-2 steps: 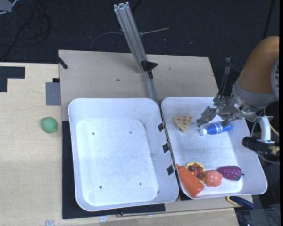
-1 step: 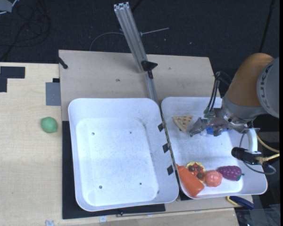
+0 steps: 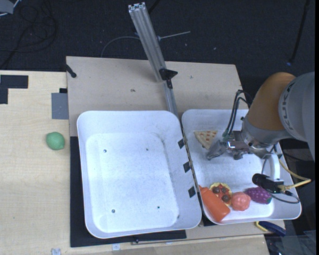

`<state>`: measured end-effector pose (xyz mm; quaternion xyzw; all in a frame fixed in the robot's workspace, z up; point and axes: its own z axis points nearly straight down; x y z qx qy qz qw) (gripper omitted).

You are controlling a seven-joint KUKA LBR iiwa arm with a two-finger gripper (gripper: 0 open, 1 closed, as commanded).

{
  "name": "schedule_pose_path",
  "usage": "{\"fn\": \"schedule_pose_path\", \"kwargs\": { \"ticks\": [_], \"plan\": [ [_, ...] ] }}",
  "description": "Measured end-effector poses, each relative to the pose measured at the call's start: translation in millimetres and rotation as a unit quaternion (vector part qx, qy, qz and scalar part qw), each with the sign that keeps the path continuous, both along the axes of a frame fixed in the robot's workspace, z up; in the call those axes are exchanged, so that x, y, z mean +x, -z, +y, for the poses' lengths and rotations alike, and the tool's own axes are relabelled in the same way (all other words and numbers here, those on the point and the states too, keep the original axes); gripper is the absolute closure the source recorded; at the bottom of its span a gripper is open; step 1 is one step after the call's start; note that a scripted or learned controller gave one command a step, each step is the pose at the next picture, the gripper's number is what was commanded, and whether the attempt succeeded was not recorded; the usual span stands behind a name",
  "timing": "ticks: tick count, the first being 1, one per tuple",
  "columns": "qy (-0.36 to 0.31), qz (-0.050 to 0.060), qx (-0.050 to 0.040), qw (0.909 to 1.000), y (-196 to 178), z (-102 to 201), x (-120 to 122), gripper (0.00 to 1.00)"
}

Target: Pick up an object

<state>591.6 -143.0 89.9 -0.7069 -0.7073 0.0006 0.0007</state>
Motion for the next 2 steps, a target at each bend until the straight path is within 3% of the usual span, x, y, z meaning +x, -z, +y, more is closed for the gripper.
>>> {"fn": "schedule_pose_path", "kwargs": {
  "ticks": [1, 2],
  "plan": [
    [0.001, -0.002, -0.0002, 1.0, -12.1, -1.0, 0.6, 1.0],
    [0.0, -0.002, -0.0003, 1.0, -57.4, 4.9, 6.4, 1.0]
  ]
}}
